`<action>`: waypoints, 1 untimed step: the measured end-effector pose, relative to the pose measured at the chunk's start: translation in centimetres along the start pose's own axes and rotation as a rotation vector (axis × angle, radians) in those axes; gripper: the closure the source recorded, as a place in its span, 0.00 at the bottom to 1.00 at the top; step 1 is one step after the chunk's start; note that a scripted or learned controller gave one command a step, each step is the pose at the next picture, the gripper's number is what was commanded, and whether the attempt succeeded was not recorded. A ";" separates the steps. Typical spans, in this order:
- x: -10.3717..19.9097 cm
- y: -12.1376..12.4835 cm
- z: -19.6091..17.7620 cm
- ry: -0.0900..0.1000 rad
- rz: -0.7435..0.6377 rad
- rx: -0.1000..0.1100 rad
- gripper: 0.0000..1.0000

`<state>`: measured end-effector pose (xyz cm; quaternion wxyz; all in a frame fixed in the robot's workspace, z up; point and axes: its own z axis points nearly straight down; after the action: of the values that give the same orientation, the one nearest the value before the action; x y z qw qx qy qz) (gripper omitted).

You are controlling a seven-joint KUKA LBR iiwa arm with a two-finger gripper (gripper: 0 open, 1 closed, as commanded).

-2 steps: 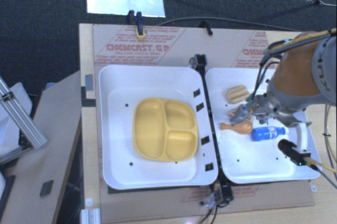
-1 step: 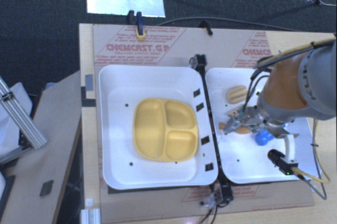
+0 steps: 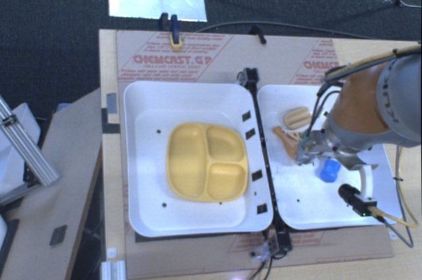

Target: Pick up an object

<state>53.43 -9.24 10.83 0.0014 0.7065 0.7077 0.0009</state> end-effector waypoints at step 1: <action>-0.7 -0.1 -4.6 -0.001 0.002 -0.002 1.00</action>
<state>53.29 -9.95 15.43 0.0025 0.7072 0.7070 0.0015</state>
